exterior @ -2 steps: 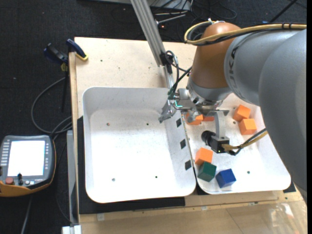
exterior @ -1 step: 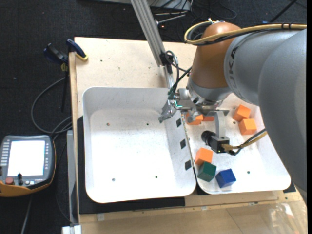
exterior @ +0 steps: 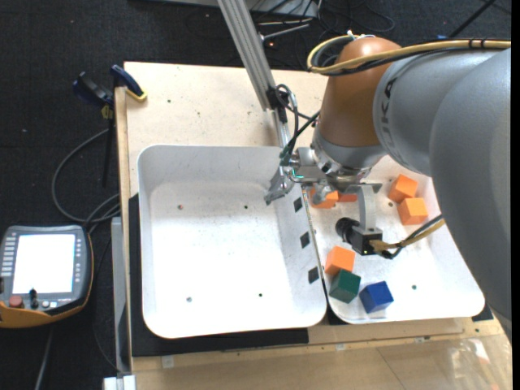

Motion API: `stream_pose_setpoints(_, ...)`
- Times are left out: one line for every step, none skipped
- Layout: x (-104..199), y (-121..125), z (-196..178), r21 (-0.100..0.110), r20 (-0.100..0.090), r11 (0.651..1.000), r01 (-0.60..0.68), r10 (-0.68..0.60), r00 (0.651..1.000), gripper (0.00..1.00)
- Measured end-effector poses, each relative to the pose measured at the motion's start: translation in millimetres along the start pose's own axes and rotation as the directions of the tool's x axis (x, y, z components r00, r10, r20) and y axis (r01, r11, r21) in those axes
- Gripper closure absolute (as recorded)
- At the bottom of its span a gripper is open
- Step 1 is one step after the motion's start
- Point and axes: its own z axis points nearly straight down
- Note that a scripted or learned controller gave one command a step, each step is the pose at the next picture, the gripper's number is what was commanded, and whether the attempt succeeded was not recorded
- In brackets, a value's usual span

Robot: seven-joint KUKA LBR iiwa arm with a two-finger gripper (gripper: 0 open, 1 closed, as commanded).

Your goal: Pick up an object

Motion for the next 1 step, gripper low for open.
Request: stream_pose_setpoints(-0.1, 0.0, -0.1, 0.0, 0.0, 1.0, 0.0, 0.0, 1.0, 0.0)
